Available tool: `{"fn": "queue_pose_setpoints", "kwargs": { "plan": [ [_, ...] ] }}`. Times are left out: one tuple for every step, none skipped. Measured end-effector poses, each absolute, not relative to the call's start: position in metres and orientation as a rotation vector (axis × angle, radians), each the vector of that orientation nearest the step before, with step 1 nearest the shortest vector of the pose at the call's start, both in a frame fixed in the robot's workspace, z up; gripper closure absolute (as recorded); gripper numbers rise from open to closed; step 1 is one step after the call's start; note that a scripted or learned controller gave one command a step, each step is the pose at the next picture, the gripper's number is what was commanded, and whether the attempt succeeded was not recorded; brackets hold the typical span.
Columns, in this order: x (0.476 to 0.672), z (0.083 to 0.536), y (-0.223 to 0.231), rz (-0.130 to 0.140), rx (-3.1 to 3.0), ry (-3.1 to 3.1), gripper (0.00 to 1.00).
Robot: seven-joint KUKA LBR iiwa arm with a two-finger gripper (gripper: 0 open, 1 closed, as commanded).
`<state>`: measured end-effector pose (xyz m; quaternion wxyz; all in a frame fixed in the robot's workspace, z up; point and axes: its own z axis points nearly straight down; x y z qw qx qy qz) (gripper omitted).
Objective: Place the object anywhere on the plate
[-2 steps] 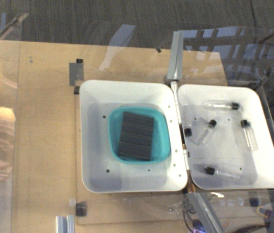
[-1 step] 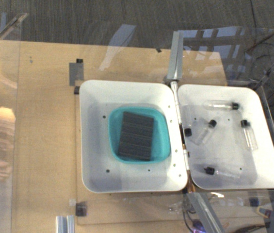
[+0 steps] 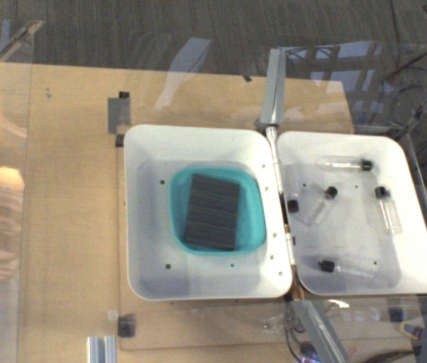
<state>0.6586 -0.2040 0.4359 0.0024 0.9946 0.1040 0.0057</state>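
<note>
Pale wooden boarding makes up the surface [image 3: 62, 225], and two shallow white plastic bins sit side by side on it, touching along a shared middle seam. Inside the left bin [image 3: 143, 271] lies a teal, rounded-square plate [image 3: 255, 218], and resting flat on that plate is a dark grey ribbed rectangular block [image 3: 212, 211], its long axis running roughly from the surface's far edge towards its near edge, tilted slightly. The right bin [image 3: 417, 271] holds several small clear plastic vials with black caps [image 3: 345, 164], scattered well apart: one near the bin's far edge, one by its right wall, two near the seam, one towards the near edge. How far the end effector is open, or whether it has hold of anything, I cannot tell. If the block is the task's object, the placement looks already done, since it lies wholly within the plate's rim. If a vial is meant, the coming move would carry it leftwards across the seam, from the right bin to the plate.
</note>
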Motion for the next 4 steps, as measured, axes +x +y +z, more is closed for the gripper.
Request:
{"fn": "queue_pose_setpoints", "kwargs": {
  "plan": [
    [0.652, 0.436, -0.204, 0.017, 3.122, 0.323, 0.00],
    [0.610, 0.436, -0.205, 0.015, 3.120, 0.325, 0.00],
    [0.656, 0.436, -0.204, 0.017, 3.120, 0.326, 0.00],
    [0.646, 0.436, -0.204, 0.015, 3.121, 0.323, 0.00]
  ]
}}
